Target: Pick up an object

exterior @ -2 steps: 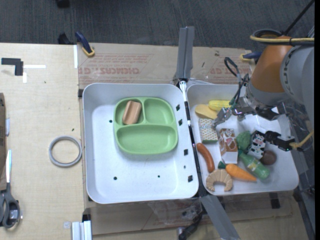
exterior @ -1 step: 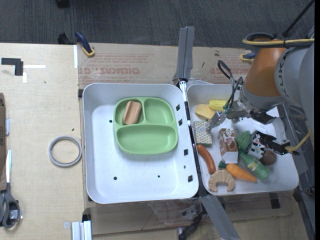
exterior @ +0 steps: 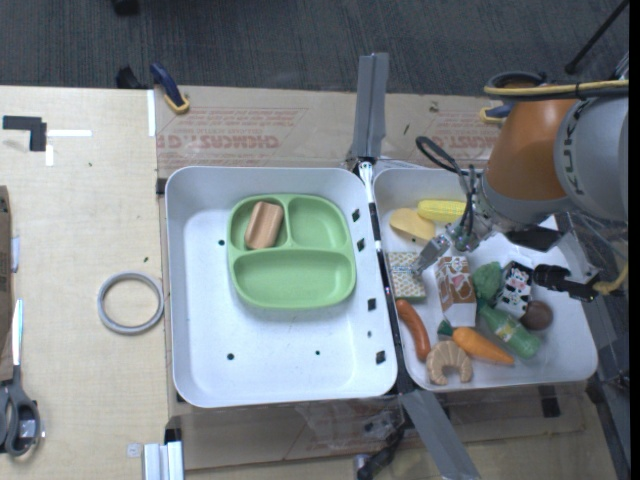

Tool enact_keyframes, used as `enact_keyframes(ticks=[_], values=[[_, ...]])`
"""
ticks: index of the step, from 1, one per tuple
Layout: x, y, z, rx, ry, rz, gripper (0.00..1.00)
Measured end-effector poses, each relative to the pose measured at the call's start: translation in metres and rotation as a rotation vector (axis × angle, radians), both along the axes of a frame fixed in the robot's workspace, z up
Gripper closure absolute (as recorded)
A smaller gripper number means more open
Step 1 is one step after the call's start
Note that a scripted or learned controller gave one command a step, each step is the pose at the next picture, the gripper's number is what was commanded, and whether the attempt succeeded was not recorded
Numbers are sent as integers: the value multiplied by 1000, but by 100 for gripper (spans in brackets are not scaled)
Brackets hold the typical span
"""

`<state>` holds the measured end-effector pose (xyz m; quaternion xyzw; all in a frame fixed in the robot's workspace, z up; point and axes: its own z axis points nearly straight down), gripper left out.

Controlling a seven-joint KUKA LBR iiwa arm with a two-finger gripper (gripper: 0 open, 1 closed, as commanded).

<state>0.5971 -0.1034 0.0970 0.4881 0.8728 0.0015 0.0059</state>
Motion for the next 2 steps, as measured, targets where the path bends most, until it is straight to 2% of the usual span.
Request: enact_keyframes(ticks=[1,2], values=[[-18,1,0,1,0,-81,0],[13,-6,-1,7,3,-498,0]])
